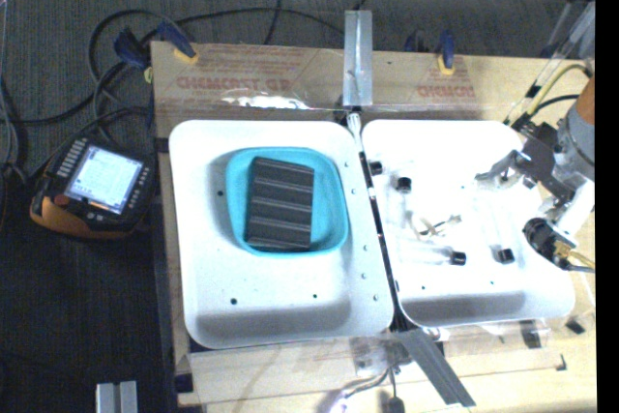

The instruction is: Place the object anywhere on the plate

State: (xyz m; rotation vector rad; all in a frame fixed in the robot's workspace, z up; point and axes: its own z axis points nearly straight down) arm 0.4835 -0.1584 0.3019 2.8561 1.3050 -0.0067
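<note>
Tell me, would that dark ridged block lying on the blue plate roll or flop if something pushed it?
Probably neither. The dark ridged block lies flat on the blue plate, so it would likely slide, not roll. Its straight edges and even ridges suggest it is stiff. The raised plate rim might stop a gentle push.

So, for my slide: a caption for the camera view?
Dark ridged block rests on the blue plate in the left bin.

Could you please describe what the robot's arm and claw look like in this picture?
At the view's right edge the arm is grey with an orange band above the wrist. Below it sits a silvery metal claw with pale fittings, plus a round black part. Thin yellow and black cables run alongside.
</note>
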